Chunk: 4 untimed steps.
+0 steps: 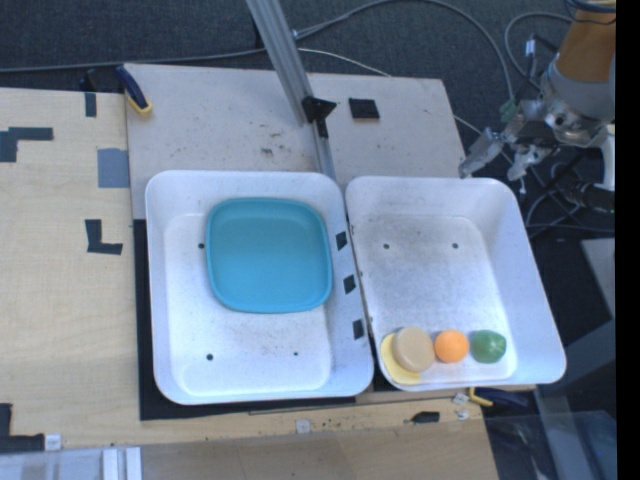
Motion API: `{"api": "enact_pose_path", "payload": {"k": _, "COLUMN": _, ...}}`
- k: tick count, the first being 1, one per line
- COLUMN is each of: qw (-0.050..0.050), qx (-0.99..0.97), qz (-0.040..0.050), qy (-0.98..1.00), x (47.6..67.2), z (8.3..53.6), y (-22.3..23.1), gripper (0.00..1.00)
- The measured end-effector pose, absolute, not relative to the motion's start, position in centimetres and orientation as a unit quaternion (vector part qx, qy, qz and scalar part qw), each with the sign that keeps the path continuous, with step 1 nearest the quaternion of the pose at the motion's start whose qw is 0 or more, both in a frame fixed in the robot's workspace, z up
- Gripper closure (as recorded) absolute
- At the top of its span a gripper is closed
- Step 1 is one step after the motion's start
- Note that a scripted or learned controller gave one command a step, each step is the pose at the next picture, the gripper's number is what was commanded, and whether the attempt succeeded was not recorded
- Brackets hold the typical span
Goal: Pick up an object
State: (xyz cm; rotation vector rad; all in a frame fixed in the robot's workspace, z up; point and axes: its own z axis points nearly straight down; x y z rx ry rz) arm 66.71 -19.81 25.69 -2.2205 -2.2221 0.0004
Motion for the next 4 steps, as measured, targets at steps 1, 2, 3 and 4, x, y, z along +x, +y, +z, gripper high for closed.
{"api": "enact_pose_path", "payload": {"k": 1, "qw": 0.002, "qx": -0.707, "qz": 0.0017, "qy": -0.707, "x": 66.9, "z": 19.4, "y": -19.8, "gripper": 0.0}}
{"api": "enact_pose_path", "payload": {"k": 2, "qw": 0.002, "qx": -0.707, "qz": 0.0013, "qy": -0.707, "x": 67.5, "z": 14.8, "y": -20.1, "gripper": 0.0}}
{"api": "enact_pose_path", "payload": {"k": 3, "qw": 0.002, "qx": -0.707, "qz": 0.0015, "qy": -0.707, "x": 67.4, "z": 9.4, "y": -20.0, "gripper": 0.0}}
{"api": "enact_pose_path", "payload": {"k": 4, "qw": 0.0, "qx": -0.706, "qz": 0.0006, "qy": -0.708, "x": 67.5, "z": 10.7, "y": -20.0, "gripper": 1.0}}
